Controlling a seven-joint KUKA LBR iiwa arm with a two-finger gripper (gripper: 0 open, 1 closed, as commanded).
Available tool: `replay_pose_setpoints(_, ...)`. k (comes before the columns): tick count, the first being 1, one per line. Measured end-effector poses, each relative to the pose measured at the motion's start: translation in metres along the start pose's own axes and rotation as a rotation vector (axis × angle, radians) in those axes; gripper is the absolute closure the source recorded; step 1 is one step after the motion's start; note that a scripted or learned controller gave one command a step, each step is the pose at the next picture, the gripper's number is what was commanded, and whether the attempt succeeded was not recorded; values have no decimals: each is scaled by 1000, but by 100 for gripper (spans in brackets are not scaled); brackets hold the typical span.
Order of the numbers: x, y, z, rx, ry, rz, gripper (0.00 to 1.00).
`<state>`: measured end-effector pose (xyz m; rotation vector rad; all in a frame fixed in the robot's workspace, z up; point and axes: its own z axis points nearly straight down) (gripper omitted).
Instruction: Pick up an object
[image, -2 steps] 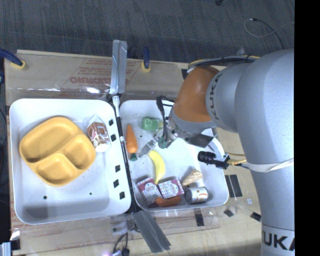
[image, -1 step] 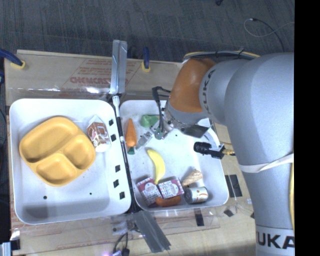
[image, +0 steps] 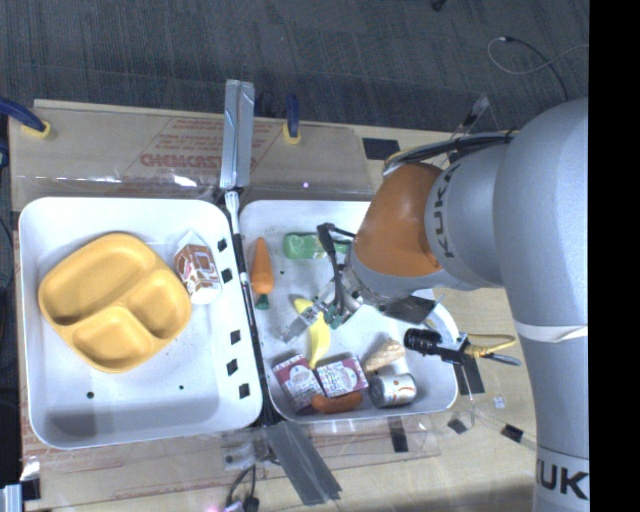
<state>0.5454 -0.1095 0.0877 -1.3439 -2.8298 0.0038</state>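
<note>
On the left of the worktop (image: 90, 140) sits the left shallow white bin (image: 120, 400). A yellow plastic plate with three compartments (image: 115, 300) lies flat in its left half. Just beside the plate's right edge is a small clear packet with a brown and red print (image: 197, 268), close to the bin's right wall.

The right shallow white bin (image: 275, 218) stands against the first one. Along its left wall lies a small orange carrot (image: 261, 265), pointing up and down in the view. A green, soft-looking object (image: 300, 245) lies next to it toward the far side. Nearer the middle is a curved yellow banana (image: 316, 338), the thing closest to the claw (image: 318, 318). The claw hangs right over the banana's upper end. From above it cannot be told whether it is wide or narrow, or whether it touches the fruit.

At the near wall two red-and-white packets (image: 320, 378) lie side by side, on top of an orange-red thing (image: 335, 403) that is mostly hidden. To their right are a tan, bread-like piece (image: 383, 353) and a silver metal can (image: 396, 390) lying on its side in the near right corner.

The grey arm (image: 520, 200), with its orange band (image: 400, 225), reaches in from the right and covers the far right part of this bin.
</note>
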Motion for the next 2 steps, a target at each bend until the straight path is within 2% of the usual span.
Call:
replay_pose_setpoints(1,1,0,-6,5,5,-4,100)
replay_pose_setpoints(2,54,61,-101,-1,-3,21,100)
